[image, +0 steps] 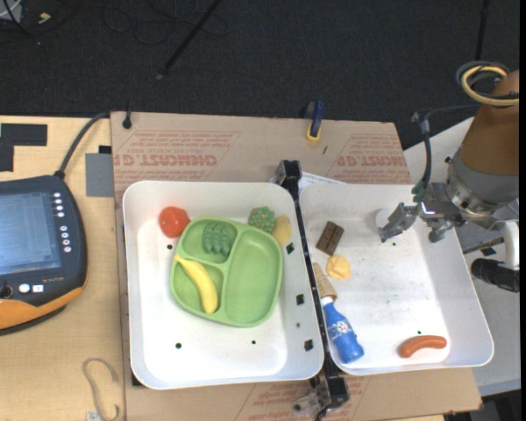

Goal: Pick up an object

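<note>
Object: none grabbed yet, chocolate bar [330, 237] sits nearest, left of jaws
Gripper [394, 226]: jaws apart, holding nothing, pickup all left

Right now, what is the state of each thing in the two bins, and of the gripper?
gripper: above right bin, holding nothing
blue bottle: lying down, right bin
sausage: lying flat, right bin
brown block: flat, right bin
banana: on green plate
tomato: beside plate, left bin
</note>
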You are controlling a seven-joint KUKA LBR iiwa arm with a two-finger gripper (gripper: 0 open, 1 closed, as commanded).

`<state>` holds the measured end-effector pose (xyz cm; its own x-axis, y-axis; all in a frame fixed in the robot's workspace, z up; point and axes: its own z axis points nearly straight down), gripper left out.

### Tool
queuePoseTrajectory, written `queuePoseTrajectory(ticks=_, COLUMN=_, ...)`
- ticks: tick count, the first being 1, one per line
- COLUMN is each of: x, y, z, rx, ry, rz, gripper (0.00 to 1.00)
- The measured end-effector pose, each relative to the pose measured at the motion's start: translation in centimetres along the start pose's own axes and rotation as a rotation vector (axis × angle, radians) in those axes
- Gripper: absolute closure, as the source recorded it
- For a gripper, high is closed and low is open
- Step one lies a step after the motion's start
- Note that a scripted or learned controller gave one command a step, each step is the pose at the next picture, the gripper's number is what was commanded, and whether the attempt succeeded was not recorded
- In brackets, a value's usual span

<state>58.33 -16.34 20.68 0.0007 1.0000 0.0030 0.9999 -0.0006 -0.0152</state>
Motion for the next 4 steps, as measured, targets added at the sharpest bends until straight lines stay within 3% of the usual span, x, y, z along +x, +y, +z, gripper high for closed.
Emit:
queuePoseTrajectory(ticks=1, x=0.0, y=0.3, z=-0.7, rx=-0.013, ry=-0.003, rz=-0.002, gripper=0.00)
queuePoseTrajectory(ticks=3, x=0.9, y=0.6, z=9.9, rx=-0.008, ry=-0.001, rz=-0.003, gripper=0.00)
queuePoseTrajectory(ticks=4, x=1.2, y=0.6, z=12.1, rx=-0.010, ry=-0.001, rz=-0.001, gripper=0.00)
